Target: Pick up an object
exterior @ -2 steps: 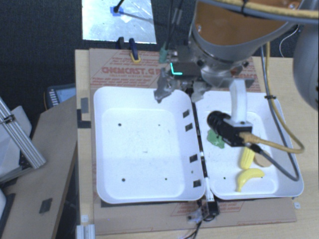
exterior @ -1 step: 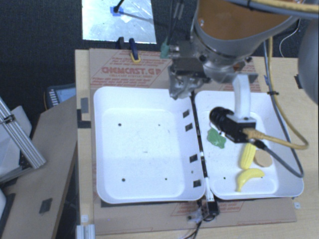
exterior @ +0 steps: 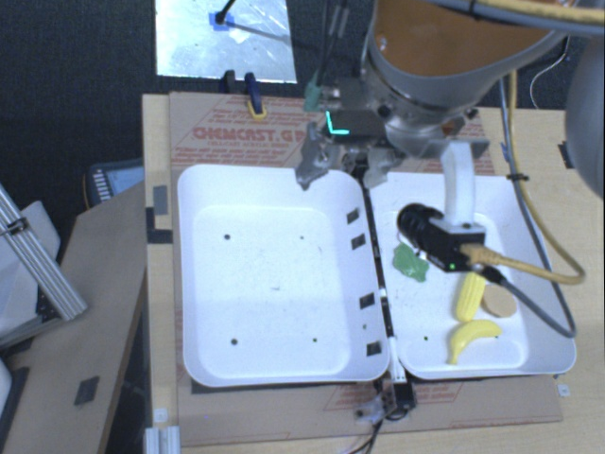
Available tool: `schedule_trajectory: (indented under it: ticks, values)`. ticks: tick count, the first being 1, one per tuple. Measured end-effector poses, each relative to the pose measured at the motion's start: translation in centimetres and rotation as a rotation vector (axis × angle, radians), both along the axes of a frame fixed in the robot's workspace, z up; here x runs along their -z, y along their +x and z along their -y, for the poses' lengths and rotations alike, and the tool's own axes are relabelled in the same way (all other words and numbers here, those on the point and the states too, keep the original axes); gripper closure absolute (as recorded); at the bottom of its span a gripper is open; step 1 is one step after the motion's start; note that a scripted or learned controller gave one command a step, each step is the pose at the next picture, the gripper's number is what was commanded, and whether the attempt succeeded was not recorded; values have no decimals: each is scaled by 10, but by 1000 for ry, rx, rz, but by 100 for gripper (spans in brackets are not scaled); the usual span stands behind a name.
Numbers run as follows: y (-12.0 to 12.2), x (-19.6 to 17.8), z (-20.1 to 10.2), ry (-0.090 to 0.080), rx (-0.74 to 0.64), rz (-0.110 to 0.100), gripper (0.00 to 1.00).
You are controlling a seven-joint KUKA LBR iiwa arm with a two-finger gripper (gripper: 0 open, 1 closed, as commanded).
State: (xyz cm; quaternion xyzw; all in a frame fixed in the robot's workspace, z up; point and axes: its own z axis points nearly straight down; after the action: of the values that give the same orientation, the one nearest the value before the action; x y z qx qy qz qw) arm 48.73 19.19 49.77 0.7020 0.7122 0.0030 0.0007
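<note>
Left bin (exterior: 265, 291): white. Gripper (exterior: 337, 173) hangs over the far edge where the two bins meet, by the left bin's far right corner. Jaws look spread, with nothing between them. Right bin (exterior: 425, 348): green piece (exterior: 413, 263) near its left edge, about midway. Yellow cob (exterior: 470, 296) lies toward the near edge. Banana (exterior: 471, 337) lies just nearer, close to the near edge. Tan disc (exterior: 501, 304) touches the cob's right side. All four lie loose in the bin.

Small green lump (exterior: 410, 262), yellow cob (exterior: 470, 296), tan disc (exterior: 500, 304), curved yellow banana (exterior: 472, 337), clustered in right bin (exterior: 531, 249)
</note>
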Motion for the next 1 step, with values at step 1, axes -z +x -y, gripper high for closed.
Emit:
schedule_trajectory:
  ticks: [1]
  values:
    - [0, -11, 0, 1, -5, 3, 100]
